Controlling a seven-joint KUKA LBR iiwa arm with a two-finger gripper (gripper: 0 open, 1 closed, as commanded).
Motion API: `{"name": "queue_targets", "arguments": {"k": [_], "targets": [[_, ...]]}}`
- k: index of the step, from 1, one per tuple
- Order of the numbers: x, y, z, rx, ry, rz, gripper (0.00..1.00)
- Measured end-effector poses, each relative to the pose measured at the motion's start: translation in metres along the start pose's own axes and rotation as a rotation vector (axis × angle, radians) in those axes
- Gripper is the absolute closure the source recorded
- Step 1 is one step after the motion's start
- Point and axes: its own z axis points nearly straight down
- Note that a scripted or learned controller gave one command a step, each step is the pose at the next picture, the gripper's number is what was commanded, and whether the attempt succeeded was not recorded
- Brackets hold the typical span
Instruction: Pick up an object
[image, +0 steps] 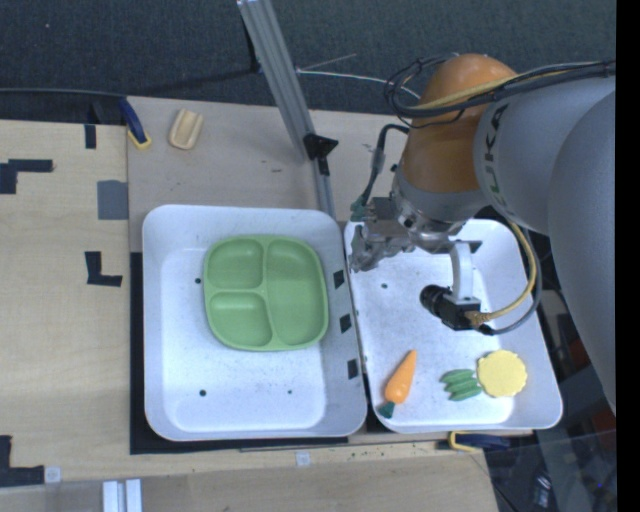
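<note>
You see the gripper (368, 243) over the right bin's (530, 400) upper-left corner; its opening cannot be judged. The toy carrot (401, 377) and pineapple (492, 375) lie near the front, the green plate (266, 292) in the left bin (170, 400).

A shallow white left bin (165, 330) serves as the landmark. Inside it, toward its far half, lies a light green plastic divided plate (266, 292) with three compartments. Beyond the bin's far left corner, on the tan wooden bench (60, 300), rests a small beige block (185, 129), with a blue-and-yellow clamp (135, 123) just left of that.
</note>
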Motion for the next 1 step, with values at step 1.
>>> {"name": "queue_targets", "arguments": {"k": [1], "targets": [[0.0543,-0.0064,-0.0065,-0.001,0.0,-0.002,1.0]]}}
